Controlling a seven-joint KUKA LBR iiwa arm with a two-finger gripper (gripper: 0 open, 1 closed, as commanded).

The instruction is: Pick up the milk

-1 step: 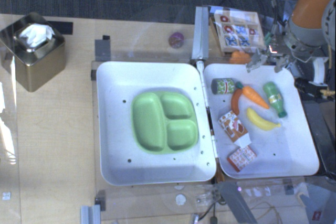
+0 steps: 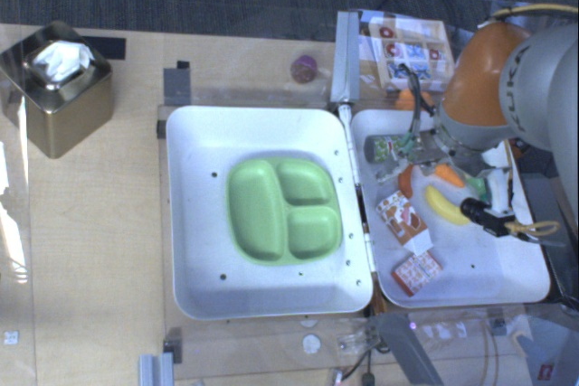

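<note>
Camera view: milk [image 2: 401,218] in right bin [image 2: 525,285]

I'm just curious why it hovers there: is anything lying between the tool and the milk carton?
Little does. The tool hangs over the right bin. A small orange item lies between it and the milk carton, near the carton's far end. The banana lies beside the carton. Nothing covers the carton.

Wooden bench [image 2: 109,221] under two white bins [image 2: 194,285], tissue box [image 2: 59,90]
</note>
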